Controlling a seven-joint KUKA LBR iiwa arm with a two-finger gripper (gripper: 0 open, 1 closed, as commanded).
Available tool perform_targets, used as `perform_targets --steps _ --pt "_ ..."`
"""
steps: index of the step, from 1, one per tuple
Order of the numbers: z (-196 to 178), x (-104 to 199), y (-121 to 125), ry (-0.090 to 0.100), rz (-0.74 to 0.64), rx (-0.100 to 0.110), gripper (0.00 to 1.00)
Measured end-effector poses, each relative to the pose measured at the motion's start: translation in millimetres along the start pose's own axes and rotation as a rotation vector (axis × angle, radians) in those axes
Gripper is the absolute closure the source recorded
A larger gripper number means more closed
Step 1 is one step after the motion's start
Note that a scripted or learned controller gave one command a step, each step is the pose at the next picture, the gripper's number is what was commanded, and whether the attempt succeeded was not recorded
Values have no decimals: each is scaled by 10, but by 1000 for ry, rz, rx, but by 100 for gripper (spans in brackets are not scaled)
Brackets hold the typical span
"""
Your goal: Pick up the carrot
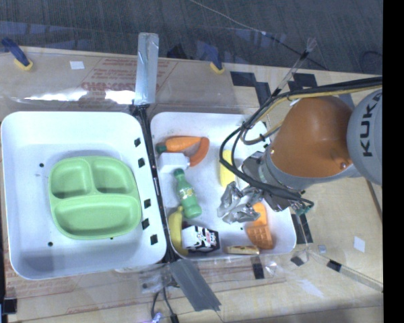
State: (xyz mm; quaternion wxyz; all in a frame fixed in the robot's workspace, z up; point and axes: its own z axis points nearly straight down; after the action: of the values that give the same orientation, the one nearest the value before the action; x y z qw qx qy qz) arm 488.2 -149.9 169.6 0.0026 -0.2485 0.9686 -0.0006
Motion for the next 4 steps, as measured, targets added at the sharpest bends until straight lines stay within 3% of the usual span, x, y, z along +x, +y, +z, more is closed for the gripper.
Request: perform_targets --steps 1,2,3,4 --pt "15 12 0 3 1 -2 0" --pt "794 -548 -474 4 -113 -4 0" --pt "124 -141 -790 1 -40 4 0" --pt "784 225 -547 4 -65 -4 0"
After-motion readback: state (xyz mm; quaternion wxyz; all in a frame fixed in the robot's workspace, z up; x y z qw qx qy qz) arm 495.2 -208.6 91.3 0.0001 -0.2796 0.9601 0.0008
